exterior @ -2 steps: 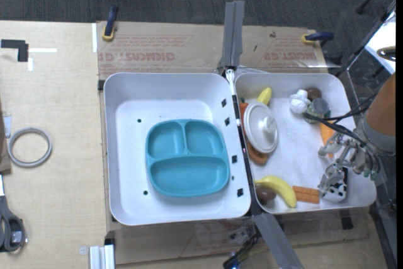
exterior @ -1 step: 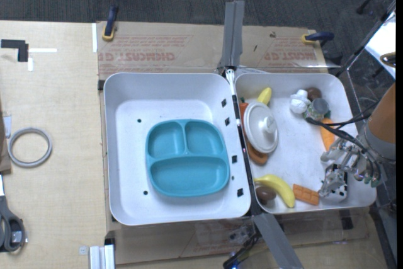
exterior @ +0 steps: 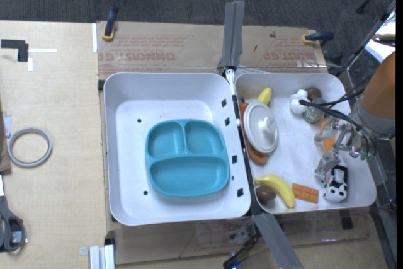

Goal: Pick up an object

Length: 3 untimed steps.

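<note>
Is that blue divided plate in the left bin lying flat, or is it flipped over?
Lying flat, right side up: the blue divided plate shows its three hollow compartments facing upward, resting on the floor of the left bin.

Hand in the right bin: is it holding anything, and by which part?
It cannot be told. The hand hangs low over the right bin, just above the black-and-white toy, but nothing shows between its tips.
</note>
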Each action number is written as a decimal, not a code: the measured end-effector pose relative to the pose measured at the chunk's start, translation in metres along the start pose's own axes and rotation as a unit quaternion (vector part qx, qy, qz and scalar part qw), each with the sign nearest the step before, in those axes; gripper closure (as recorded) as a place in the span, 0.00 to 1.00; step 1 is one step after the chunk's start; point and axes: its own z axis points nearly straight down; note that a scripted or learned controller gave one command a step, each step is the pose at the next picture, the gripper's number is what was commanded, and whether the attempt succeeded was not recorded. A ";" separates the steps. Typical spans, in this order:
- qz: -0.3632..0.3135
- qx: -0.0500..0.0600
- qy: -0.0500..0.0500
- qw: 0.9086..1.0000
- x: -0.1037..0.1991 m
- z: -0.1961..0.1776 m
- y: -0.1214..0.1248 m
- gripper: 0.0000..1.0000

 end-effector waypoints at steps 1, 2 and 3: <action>0.092 0.000 0.002 0.996 0.043 0.000 -0.005 0.00; 0.103 0.000 0.001 0.995 0.056 0.001 -0.016 0.00; 0.016 0.000 0.000 1.000 0.014 0.000 -0.004 0.00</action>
